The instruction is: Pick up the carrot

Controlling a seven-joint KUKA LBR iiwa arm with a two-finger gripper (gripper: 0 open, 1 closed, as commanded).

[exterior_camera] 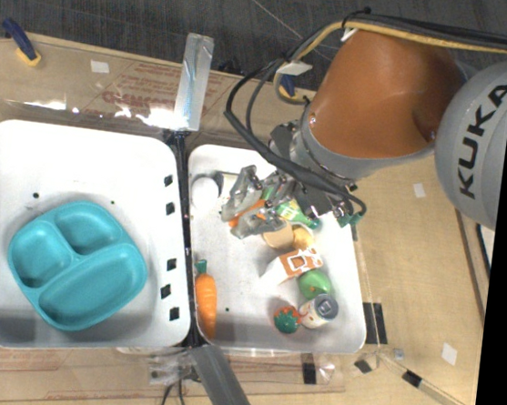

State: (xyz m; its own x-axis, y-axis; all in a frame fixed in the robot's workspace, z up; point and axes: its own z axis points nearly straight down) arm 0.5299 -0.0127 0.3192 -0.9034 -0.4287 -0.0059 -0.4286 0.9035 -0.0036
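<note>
Carrot first: the small orange carrot with a green top (205, 302) lies against the left wall of the right-hand shallow white bin (356, 297), near its front corner, untouched. The grey arm with the orange band (386, 94) hangs over the back half of that bin, and its metal two-finger gripper (251, 208) is down among a heap of small toy groceries (302, 258), well apart from the carrot. From here I cannot tell how the jaws stand. I'd judge the approach is not done, with no grasp on the carrot. Next it should shift toward the front-left corner and come down alongside the wall. The teal divided plastic plate (76, 262) sits in the left-hand white bin (8, 144).
</note>
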